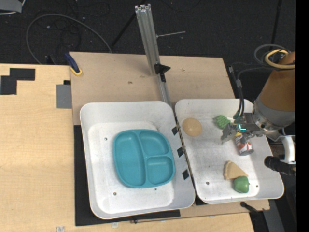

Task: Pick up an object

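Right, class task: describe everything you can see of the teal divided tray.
The teal divided tray looks like smooth plastic, a rounded rectangle with three compartments: one long one on its left, two smaller on its right. It lies flat, slightly turned, near the middle of the left white bin, resting on the bin's floor. Nothing sits in it or touches it otherwise.

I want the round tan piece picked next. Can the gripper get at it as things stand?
Probably yes. The round tan piece lies alone in the right bin, with bare floor around it; the gripper hovers further right over the same bin.
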`<state>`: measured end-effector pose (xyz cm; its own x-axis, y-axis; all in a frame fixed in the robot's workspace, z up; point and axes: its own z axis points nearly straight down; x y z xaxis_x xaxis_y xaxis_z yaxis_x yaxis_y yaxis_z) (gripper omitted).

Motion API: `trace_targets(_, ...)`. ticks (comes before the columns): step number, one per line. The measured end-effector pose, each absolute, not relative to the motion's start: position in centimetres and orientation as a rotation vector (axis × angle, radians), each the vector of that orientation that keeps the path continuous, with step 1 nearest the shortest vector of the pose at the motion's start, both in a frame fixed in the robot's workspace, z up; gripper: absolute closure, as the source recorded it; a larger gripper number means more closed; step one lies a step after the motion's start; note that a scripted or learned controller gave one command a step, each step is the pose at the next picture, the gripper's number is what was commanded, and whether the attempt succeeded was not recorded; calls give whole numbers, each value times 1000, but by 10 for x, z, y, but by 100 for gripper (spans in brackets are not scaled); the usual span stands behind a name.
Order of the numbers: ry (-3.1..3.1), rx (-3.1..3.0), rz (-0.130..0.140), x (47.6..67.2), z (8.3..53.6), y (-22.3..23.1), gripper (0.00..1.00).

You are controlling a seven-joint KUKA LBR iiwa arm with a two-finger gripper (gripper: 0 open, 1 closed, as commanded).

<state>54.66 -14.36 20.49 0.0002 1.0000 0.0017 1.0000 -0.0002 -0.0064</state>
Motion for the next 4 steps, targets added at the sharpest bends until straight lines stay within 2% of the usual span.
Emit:
trace_targets(1, -2219, -2219, 2, 547, 206, -144, 0)
trace_targets(2, -2216, -2217, 7, 554, 150, -149, 0)
trace_targets(3, -2220, -2225, -1, 559, 104, -148, 0)
trace_targets(4, -2220, -2222, -3, 561, 95, -149, 0)
